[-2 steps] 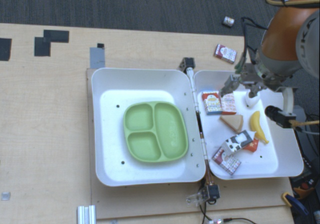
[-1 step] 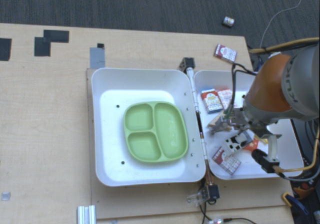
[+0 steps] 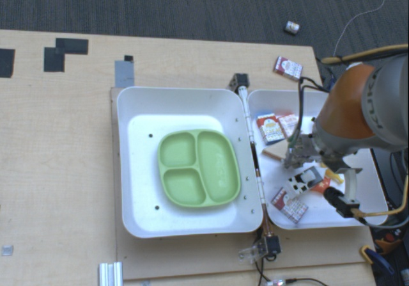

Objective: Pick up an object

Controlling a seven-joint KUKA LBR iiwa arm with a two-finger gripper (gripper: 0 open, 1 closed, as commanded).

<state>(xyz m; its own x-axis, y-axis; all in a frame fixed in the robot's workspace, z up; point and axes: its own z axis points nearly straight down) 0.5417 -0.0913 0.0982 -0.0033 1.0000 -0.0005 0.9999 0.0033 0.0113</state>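
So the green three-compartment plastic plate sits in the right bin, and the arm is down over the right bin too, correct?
Not quite. The camera view shows the green three-compartment plastic plate lying in the left white bin, not the right one. The rest holds: the arm's gripper is down over the right white bin, among the small packets there.

Left white bin (image 3: pixel 131 169), centre frame, contains a green three-compartment plate (image 3: pixel 199 167). Right white bin (image 3: pixel 370 211) contains small packets, among them a red-and-white one (image 3: pixel 271 128) at its upper left and a checked one (image 3: pixel 289 205) at its lower left. The arm's gripper (image 3: pixel 300 162) is lowered among them; another packet (image 3: pixel 288 68) lies on the bench above that bin.
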